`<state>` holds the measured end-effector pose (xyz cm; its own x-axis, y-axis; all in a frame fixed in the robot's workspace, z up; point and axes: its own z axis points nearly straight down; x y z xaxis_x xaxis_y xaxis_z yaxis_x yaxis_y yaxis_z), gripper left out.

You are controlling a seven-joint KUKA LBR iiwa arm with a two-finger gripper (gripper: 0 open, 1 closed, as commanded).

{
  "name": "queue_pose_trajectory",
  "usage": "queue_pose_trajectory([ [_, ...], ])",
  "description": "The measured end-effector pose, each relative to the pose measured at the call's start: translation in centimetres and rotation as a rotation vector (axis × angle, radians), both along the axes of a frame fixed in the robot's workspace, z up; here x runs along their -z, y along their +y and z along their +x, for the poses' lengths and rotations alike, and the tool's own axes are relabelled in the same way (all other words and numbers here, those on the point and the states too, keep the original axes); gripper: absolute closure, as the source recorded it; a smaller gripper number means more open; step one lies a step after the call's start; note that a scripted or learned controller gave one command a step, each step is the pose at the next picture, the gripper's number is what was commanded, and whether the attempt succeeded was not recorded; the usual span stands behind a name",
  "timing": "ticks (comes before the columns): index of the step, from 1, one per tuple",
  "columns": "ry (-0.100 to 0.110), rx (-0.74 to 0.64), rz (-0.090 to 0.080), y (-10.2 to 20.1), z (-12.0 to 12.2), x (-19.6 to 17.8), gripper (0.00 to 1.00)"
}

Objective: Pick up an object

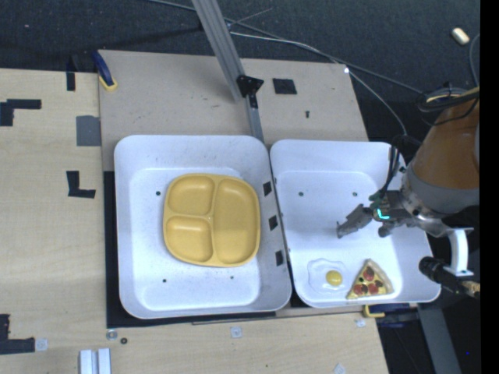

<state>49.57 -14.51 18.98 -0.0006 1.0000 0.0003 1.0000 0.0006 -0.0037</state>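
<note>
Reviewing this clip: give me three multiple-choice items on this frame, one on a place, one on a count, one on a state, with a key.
1. Where does the yellow divided plate lie?
A. left bin
B. right bin
C. bare bench

2. How many compartments does that plate have?
A. two
B. three
C. five

3. How does the gripper stand to the toy fried egg and pizza slice?
A. clamped on the egg
B. lifting the slice
C. apart from both

Key: A, it sits inside the left bin; B, three hollows show; C, both toys lie untouched at the right bin's near edge.

No readable text, label, brand, number or sign appears anywhere.
</note>
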Motion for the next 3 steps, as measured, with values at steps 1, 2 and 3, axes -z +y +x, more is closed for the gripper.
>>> queue_pose_trajectory([
  [1,-0.001,0.0,0.0,0.0,0.0,0.0,0.0],
  [2,0.005,0.0,0.002,0.3,-0.8,6.2,0.0],
  [3,-0.005,0.002,-0.002,0.3,-0.7,10.5,0.0],
])
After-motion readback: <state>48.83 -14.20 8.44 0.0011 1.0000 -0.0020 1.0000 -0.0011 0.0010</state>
